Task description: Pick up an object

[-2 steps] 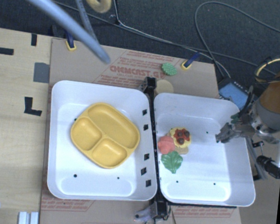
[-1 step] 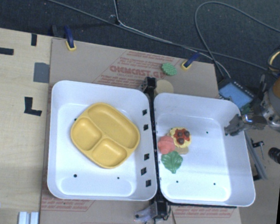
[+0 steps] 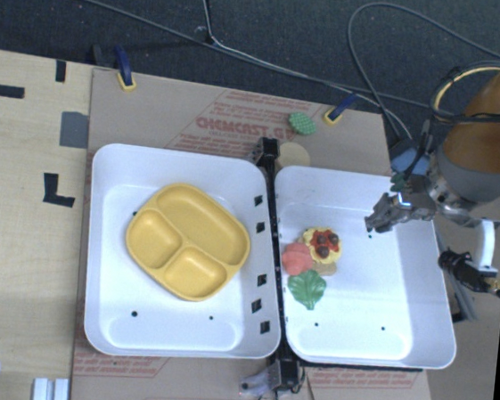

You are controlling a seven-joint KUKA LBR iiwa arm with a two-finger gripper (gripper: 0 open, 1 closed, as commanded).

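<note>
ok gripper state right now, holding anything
gripper: cannot be told; it hangs over the right bin, apart from the toy food, nothing seen in it.

2 shallow white bins sit side by side on a cardboard sheet [image 3: 231, 125] w/ red print, left bin [image 3: 104, 223] and right bin [image 3: 423, 331] touching along a black center divider [image 3: 268, 241]. A yellow 3-compartment tray [image 3: 188, 240] lies tilted in the left bin, approx. mid-floor. Behind the bins, a small green waffle-textured piece [image 3: 302, 123] rests on the cardboard near 2 blue-and-yellow clamps [image 3: 123, 71] [image 3: 339, 111] at its back edge, and black cables [image 3: 207, 28] run across the dark floor beyond the wooden benchtop [image 3: 12, 239].
</note>
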